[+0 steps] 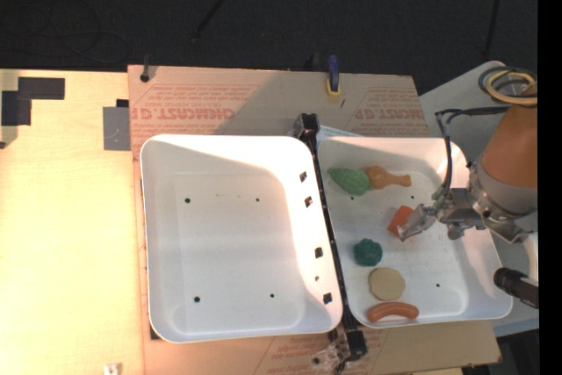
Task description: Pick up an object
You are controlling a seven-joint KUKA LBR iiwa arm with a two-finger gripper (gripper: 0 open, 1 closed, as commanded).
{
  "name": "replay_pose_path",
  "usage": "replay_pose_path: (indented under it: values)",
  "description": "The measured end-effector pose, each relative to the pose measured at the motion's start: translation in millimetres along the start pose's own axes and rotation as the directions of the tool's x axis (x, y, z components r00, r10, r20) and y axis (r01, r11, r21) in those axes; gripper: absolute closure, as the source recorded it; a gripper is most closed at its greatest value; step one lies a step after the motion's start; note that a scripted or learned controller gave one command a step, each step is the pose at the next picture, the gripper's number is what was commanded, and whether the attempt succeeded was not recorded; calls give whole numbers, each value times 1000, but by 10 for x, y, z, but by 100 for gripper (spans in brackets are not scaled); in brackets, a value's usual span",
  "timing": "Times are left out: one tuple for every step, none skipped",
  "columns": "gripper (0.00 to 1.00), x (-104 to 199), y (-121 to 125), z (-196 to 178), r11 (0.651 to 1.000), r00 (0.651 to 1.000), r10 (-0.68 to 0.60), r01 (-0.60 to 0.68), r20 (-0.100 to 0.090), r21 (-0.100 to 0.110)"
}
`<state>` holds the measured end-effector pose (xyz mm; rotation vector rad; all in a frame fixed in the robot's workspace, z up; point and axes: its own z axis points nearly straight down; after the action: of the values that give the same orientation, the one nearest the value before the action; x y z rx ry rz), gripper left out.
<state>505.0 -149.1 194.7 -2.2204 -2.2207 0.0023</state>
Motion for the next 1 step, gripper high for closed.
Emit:
replay_pose_path:
  values:
    - [0,362,-298,1104,1000,1000,-1,1,-1,0]
